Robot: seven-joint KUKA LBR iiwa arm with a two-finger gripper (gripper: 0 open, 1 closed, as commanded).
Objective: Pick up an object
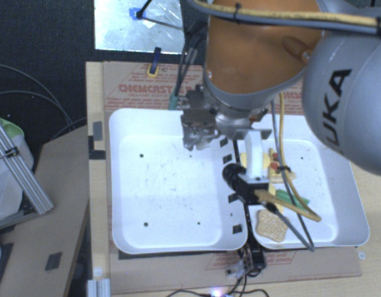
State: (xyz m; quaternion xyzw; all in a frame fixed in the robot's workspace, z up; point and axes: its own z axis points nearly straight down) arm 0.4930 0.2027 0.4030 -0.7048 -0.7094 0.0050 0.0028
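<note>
Objects (272, 225) lie right bin (339, 184); gripper (196, 135) over left bin (159, 184), grip state unclear; shift right, descend centred.

Smooth white plastic bins (172, 240), faintly speckled. Matt brown printed cardboard (138, 85) beneath. Glossy orange band (252, 42) over satin grey arm casing (345, 91). Rough, grainy tan cracker-like piece (271, 225). Reflective foil sheet (125, 17).

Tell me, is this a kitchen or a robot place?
Probably a robot lab or test bench, not a kitchen. A big KUKA arm reaches over two white bins sitting on cardboard, with loose cables at the front.
</note>
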